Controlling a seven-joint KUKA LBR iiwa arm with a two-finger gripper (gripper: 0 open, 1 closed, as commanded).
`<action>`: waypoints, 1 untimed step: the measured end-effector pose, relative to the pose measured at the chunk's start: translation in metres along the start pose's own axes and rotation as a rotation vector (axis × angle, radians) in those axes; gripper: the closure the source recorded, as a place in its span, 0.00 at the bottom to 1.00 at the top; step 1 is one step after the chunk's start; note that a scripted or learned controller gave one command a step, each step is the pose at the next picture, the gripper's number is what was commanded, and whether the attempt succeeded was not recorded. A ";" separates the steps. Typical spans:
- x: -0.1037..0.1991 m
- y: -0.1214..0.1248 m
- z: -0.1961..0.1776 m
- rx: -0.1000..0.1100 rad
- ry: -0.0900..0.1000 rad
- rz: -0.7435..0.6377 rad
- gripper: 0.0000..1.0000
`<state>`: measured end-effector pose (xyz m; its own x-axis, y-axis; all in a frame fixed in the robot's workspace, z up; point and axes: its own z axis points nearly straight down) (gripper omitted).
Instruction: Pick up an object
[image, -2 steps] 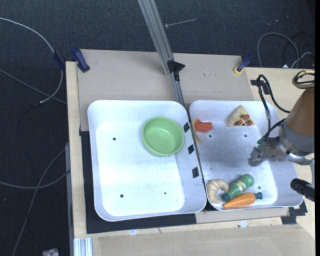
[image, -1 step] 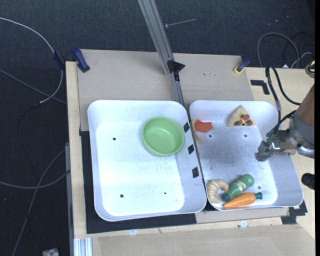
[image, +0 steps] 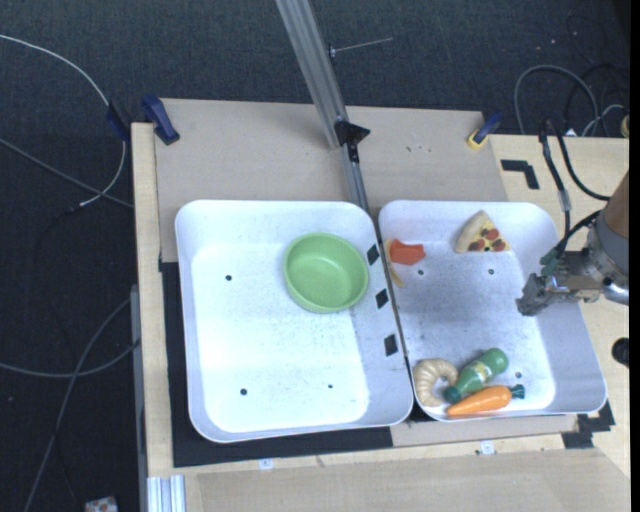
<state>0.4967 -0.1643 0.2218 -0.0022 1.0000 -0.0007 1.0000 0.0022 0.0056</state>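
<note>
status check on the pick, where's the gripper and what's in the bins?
Gripper over right bin, right side, nothing seen between fingers. Pizza slice, orange piece, croissant, green bottle, carrot all loose. Green bowl in left bin.

Green bowl (image: 326, 271) — orange carrot (image: 480, 401)

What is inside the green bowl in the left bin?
The green bowl shows only its own green inner surface, with nothing in it. The left bin floor under the bowl is covered, so it cannot be seen.

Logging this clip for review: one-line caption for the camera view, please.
Pincer over right bin holding pizza slice, carrot, croissant; green bowl in left bin.
</note>
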 end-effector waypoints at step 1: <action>0.049 0.010 0.006 0.011 0.006 -0.003 1.00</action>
<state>0.5061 -0.1157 0.2159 -0.0049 1.0000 0.0052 1.0000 0.0049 -0.0049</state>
